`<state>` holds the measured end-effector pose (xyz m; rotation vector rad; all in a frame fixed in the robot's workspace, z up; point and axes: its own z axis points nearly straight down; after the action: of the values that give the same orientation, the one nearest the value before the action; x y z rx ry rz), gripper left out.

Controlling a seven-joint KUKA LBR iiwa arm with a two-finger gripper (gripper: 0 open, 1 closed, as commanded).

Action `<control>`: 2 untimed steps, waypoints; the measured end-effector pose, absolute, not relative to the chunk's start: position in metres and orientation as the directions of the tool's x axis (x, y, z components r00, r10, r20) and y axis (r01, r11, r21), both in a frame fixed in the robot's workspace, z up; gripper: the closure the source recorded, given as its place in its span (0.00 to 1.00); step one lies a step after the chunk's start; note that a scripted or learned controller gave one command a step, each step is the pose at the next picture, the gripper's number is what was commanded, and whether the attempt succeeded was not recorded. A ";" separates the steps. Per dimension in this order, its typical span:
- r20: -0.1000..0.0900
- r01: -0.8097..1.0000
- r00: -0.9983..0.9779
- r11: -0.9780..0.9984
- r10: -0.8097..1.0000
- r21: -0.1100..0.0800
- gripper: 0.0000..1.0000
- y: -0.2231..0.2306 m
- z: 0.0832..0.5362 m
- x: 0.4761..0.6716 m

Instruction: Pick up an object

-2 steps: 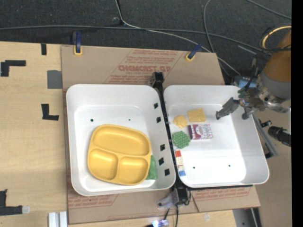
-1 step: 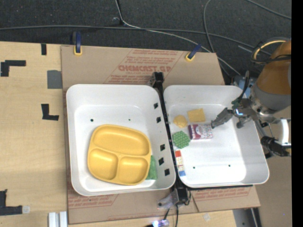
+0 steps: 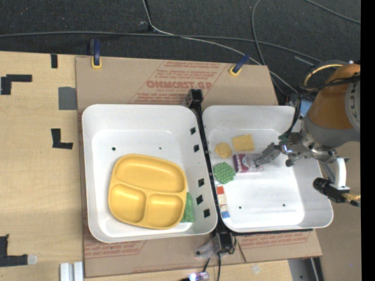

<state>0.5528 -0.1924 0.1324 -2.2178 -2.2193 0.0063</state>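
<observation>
Camera view shows the two white bins side by side on a sheet of cardboard (image 3: 176, 78), which is clamped at its far edge, probably so that it does not slide on the bench. The left bin (image 3: 96, 122) holds a yellow divided tray (image 3: 146, 190) that takes most of the floor, with a green thing (image 3: 188, 208) squeezed between the tray and the bin's right wall.

The right bin (image 3: 275, 206) holds the small objects, and they lie together near its left side: a yellow block (image 3: 243, 142), a smaller pale yellow piece (image 3: 223, 150) just beside it, a round green object (image 3: 223, 172), a purple packet (image 3: 241, 162), and a narrow red, white and blue item (image 3: 221, 199) along the dividing wall. The right half of this bin's floor is bare.

The arm (image 3: 331, 113) comes in from the right, and its gripper (image 3: 262, 156) is low over the right bin with the tip touching or overlapping the right end of the purple packet. I judge that the packet is the chosen object, since the tool points straight at it. Whether the claw is spread or closed I cannot tell (the tip is small and blurred here), and I see no object clearly between it, so I would not call this a grasp yet.

The packet lies flat and close to the green object, so a slip or a push sideways seems possible.
</observation>
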 end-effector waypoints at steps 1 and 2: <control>0.001 1.000 0.000 0.000 1.000 0.001 0.00 -0.192 0.086 0.554; 0.004 1.000 -0.002 0.002 1.000 0.010 1.00 -0.191 0.103 0.558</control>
<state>0.5582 -0.1910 0.1029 -2.2223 -2.2269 -0.0153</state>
